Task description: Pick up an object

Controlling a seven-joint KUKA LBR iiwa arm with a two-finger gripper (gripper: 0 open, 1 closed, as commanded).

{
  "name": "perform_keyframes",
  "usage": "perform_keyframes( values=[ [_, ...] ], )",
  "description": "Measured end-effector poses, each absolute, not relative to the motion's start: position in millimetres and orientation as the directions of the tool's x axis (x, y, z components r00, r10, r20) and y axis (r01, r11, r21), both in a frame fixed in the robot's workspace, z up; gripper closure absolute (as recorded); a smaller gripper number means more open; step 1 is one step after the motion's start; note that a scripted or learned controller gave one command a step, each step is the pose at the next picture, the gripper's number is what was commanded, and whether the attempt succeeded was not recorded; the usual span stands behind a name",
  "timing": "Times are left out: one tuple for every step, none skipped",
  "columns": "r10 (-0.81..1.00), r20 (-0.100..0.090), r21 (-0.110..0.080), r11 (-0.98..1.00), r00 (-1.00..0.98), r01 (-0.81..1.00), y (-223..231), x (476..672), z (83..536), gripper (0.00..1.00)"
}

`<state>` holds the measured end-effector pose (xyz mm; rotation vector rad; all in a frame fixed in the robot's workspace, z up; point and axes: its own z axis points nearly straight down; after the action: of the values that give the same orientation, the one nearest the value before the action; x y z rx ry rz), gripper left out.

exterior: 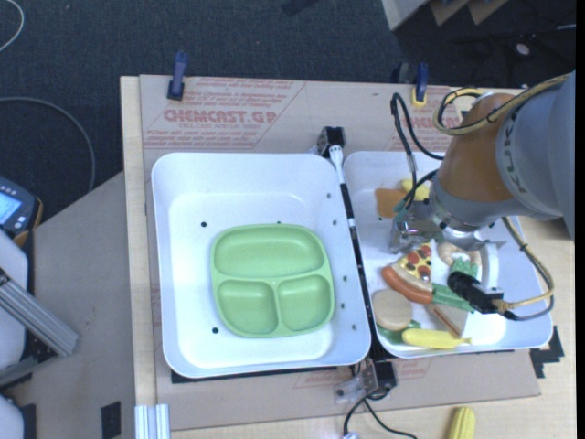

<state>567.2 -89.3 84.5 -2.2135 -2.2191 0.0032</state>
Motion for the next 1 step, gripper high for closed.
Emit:
perform_keyframes(
  values=[
    [1.0,0.002,0.015,0.007,-0.007,1.0,-37.0,541.5,235.8,1.0]
  ],
)
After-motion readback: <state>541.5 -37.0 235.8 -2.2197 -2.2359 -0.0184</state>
